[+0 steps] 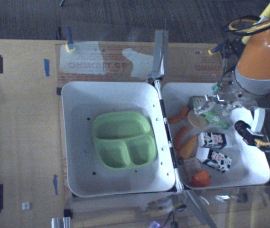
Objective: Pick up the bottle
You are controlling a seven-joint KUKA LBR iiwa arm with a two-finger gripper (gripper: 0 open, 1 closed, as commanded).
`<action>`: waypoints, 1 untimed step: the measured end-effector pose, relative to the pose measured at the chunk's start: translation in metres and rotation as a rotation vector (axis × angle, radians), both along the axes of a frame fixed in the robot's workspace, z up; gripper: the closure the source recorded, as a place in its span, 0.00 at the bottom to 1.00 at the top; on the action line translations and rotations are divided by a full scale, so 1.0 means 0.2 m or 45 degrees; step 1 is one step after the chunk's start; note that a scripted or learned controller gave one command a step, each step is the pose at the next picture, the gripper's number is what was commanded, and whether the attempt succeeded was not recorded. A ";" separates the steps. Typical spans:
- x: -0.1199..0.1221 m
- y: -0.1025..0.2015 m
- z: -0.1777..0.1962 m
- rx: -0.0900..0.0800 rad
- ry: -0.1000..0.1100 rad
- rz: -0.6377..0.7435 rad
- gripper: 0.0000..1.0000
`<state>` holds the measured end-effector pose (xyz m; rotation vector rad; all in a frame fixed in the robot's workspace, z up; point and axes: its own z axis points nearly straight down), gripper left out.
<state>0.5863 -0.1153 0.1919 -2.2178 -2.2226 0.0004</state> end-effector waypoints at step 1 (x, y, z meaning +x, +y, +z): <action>0.14 -0.17 -0.53 -0.003 -0.008 0.075 0.00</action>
